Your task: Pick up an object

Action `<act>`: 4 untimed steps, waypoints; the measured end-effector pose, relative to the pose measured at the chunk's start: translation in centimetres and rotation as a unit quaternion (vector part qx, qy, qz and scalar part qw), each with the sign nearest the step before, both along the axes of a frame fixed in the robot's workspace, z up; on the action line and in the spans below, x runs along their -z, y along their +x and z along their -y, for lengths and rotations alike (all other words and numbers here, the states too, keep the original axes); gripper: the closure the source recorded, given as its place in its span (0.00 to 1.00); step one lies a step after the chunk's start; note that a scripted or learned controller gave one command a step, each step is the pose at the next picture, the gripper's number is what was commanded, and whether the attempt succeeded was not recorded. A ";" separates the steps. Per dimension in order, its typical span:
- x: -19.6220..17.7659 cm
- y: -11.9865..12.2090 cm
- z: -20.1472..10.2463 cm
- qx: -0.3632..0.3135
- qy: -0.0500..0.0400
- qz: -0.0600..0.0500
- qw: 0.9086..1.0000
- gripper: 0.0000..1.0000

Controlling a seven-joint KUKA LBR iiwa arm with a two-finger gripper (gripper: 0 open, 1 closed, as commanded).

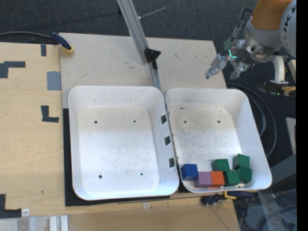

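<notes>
Arm: grey KUKA with orange band (269, 11), reaching in from the right, parked above the bench beyond the far right corner of the right bin (250, 129).
Gripper (226, 71): fingers spread apart, nothing between them; hanging well clear of the bin and far from the blocks.
Left bin (79, 129): white, shallow, speckled with dark scuffs.
Targets: small cubes huddled in the near corner of the right bin — blue block (189, 171), purple block (205, 178), orange block (217, 178), and several green blocks (233, 170) piled to the right, some touching or overlapping.
Handling, as a guess: probably light, stiff and squared-off, likely wood or foam; flat faces should give the fingers a sure bite, little risk of crushing or slipping.
Best hold: blue block, at the left end of the row, touching the purple one only on its right; fingers over the two faces clear of that neighbour, straight down.
Hazards: bin wall just beside the cluster, crowding on the green side, neighbours likely to get nudged.
Progress: pick not yet begun.
</notes>
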State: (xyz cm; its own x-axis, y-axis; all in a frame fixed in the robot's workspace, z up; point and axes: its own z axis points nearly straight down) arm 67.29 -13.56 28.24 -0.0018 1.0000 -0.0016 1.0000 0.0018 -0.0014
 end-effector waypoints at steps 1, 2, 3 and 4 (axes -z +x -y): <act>5.1 0.1 -1.0 0.000 0.000 -0.002 1.000 0.00; 9.6 0.6 -1.1 0.000 0.000 -0.002 1.000 0.00; 14.0 0.4 -1.5 0.000 0.000 -0.002 1.000 0.00; 12.7 0.5 -1.6 -0.001 0.000 0.000 1.000 1.00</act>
